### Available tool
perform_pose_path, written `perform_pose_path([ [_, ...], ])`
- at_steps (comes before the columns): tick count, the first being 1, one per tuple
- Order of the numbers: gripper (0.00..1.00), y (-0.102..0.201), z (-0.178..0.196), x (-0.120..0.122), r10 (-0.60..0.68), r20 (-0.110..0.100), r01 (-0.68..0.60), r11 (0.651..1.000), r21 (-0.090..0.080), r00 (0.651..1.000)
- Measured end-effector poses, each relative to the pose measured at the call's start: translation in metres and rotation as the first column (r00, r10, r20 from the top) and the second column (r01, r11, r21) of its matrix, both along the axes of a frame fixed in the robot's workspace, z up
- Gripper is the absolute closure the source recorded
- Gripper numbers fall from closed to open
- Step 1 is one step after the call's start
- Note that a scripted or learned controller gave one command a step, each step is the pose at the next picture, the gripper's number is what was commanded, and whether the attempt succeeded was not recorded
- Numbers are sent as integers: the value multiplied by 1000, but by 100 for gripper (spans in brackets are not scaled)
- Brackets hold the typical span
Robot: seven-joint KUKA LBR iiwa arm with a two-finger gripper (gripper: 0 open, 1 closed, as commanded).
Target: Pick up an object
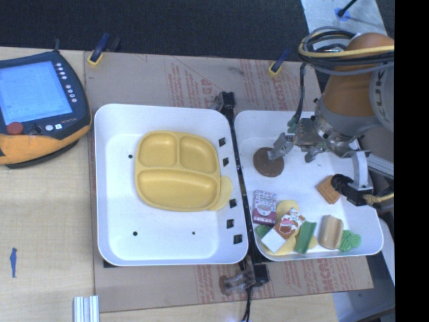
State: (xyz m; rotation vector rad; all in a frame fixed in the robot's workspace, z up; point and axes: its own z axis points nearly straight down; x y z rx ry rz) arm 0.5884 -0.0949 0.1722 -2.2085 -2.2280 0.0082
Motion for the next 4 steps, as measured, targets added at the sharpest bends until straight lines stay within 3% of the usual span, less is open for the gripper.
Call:
perform_pose_path([
  [1,0,-1,-69,17,-1,-2,1,1000,0,1000],
  [3,0,2,-79,69,-3,7,3,1000,0,1000],
  [4,0,-10,-81,10,-7,-3,7,1000,0,1000],
])
